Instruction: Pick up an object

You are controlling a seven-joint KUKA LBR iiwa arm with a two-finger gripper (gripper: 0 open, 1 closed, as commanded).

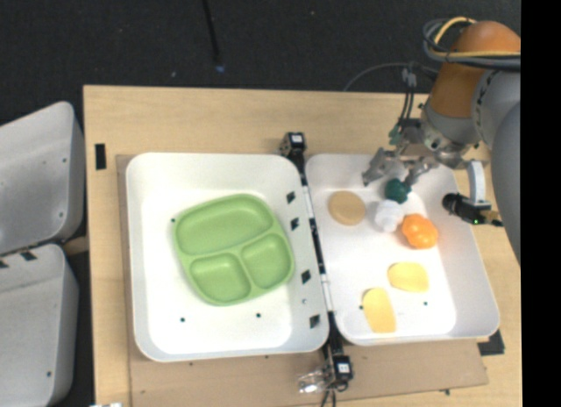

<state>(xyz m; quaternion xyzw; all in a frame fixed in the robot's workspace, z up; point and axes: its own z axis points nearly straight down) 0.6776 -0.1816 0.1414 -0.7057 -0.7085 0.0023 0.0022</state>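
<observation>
- While the gripper (396,171) hangs spread open over the right bin (465,309), nothing sits between its fingers.
- Green object (398,190) just below it; long axis unclear.

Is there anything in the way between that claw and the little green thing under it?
Nothing visible. The tool hangs right over the green object in the right bin. A white object and an orange one lie just beyond it.

Right bin (456,304) crowded; green tray (232,247) fills left bin (149,309).

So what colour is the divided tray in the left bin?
Light green; the divided tray shows clearly in the camera view.
</observation>
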